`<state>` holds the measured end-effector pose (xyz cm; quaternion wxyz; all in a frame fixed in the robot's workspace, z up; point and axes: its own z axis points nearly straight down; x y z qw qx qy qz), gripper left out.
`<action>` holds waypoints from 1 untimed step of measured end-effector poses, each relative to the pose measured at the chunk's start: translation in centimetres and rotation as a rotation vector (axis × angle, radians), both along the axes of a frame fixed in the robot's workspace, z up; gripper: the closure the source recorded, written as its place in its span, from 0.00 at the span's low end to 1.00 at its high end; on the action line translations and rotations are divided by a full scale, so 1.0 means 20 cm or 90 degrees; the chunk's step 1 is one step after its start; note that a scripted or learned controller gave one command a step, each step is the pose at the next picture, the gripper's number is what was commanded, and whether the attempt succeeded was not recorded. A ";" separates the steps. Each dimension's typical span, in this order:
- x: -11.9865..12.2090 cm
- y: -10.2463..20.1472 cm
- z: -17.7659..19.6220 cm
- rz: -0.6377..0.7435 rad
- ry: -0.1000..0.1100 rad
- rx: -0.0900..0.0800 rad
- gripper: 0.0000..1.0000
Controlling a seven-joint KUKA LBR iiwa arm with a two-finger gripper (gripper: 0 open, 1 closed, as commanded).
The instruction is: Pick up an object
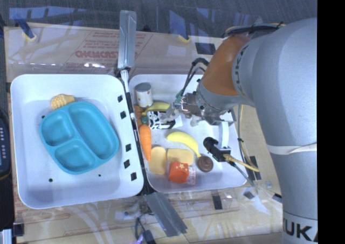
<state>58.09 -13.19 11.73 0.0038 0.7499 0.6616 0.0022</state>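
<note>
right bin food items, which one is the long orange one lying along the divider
The carrot: it lies lengthwise against the right bin's left wall. The banana is yellow and curved and sits mid-bin.

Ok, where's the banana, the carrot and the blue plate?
banana (pixel 183 140): camera view, middle of its yellow curve, in the right bin.
carrot (pixel 145 140): camera view, middle of its orange body, by the right bin's left wall.
blue plate (pixel 102 135): camera view, bare right compartment, in the left bin.
</note>
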 end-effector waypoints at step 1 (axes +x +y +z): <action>-0.24 -0.14 -0.13 0.126 0.008 0.003 0.00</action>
